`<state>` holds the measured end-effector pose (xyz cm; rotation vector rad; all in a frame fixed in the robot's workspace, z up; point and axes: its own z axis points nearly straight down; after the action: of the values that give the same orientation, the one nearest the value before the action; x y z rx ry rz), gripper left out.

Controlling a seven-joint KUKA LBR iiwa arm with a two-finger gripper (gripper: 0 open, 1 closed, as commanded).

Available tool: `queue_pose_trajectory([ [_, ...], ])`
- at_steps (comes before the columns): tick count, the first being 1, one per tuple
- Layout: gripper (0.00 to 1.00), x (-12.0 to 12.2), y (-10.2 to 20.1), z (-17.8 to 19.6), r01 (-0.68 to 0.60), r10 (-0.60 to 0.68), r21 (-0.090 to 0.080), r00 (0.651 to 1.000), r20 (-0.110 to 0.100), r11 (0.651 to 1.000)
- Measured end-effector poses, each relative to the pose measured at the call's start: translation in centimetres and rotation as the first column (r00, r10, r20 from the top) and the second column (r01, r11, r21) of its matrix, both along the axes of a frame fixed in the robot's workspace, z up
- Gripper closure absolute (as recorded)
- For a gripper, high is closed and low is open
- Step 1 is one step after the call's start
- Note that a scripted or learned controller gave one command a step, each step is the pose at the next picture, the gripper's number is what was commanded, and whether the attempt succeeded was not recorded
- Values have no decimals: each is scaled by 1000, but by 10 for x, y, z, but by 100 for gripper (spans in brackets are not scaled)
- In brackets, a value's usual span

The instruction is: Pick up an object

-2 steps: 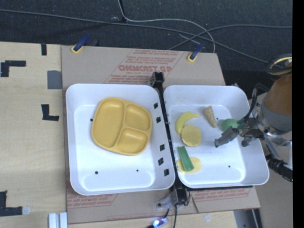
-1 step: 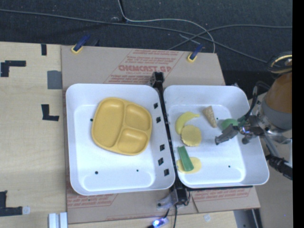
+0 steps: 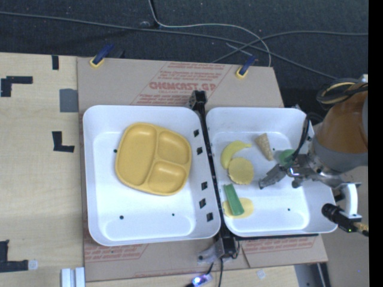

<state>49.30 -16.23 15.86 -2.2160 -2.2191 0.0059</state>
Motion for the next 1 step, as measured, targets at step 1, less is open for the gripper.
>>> queue_pose_trajectory([
  [1,0,3,-7,-59,1,-1,0,1000,-1,1000],
])
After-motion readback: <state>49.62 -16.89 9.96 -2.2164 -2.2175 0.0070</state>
